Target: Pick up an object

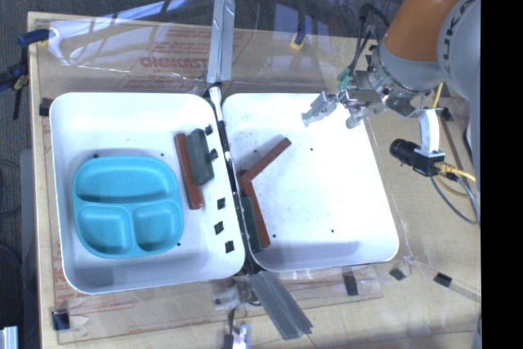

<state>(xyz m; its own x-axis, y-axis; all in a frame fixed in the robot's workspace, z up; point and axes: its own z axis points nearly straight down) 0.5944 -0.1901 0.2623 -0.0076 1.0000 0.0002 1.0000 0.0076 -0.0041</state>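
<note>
Metal bracket (278,308) sat at bench front edge, below seam between bins. Right bin (359,233) held two brown sticks: one (265,158) near bin centre-left, long axis diagonal, upper end toward pincer; second (252,212) along left wall, beside dark strip. Pincer (337,109) hovered over right bin's far edge, fingers spread, nothing between them. Diagonal stick lay down-left of pincer, near, apart. Judgement: likeliest target; fingers need to straddle across stick's long axis. Left bin (65,110) held blue tray (127,204), dark block (198,157).
</note>
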